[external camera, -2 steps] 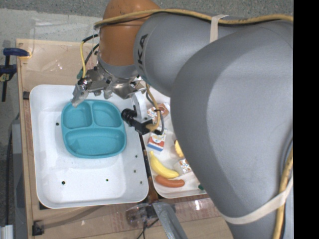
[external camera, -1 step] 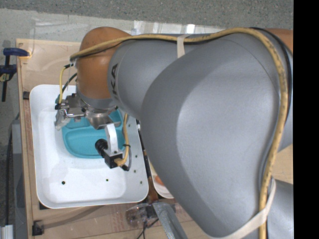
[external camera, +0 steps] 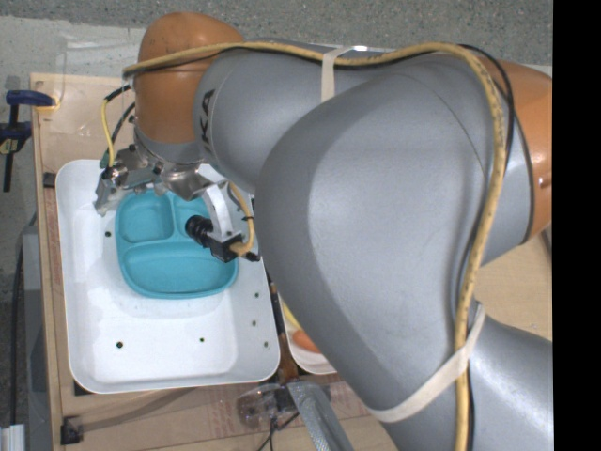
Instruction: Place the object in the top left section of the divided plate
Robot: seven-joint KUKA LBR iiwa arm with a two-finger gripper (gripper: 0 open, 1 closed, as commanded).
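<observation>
Grey speckled flooring surrounds a pale wooden bench (external camera: 47,252), seen from above at a slant. At the far left edge, a blue clamp (external camera: 17,120) grips the bench, presumably to keep it fixed. Next comes the shallow white plastic bin (external camera: 141,355), its floor dotted with small dark holes; it serves as a bounded work area. Toward the bin's upper part lies the teal, rounded, divided plastic plate (external camera: 174,269), flat and with its partitions facing up so that each section can receive an item. Directly over the plate's upper sections hangs the metal two-finger gripper (external camera: 155,181), beneath the arm's orange band (external camera: 178,64); this position suits a release into the top left section. Whether the pincer is spread or pressed together cannot be told, and the object to be placed cannot be made out beneath the wrist hardware. The grey arm (external camera: 376,233) occupies the right, hiding most of the second white bin (external camera: 305,350).
</observation>
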